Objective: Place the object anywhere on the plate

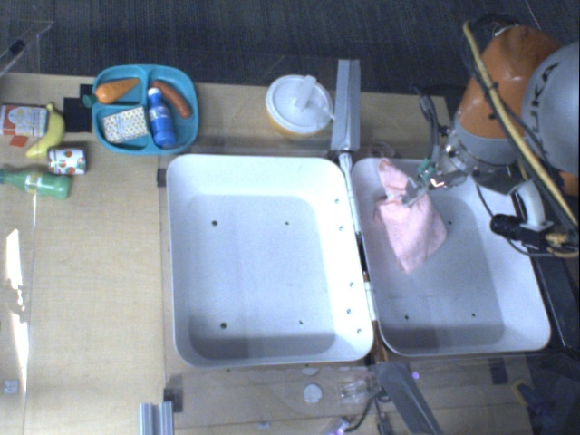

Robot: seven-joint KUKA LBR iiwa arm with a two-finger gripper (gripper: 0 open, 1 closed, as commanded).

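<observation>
Wide open floor across left bin (263, 261), reachable from any side. Right bin (489, 315) partly blocked: pink cloth (410, 225) over upper-left area, arm (507, 89) overhanging top-right corner. Free room along lower half & right side. Metal divider (345, 107) btwn bins' top edges.

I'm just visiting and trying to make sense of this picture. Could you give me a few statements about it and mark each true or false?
1. A pink cloth lies in the right bin. True.
2. The claw hangs over the left bin. False: it is over the right bin, at the cloth's upper part.
3. A blue divided tray sits on the bench beyond the left bin. True.
4. The blue tray holds the pink cloth. False: it holds small toy-like items, including a blue bottle.
5. A banana lies inside the left bin. False: it lies on the bench, left of the blue tray.
</observation>
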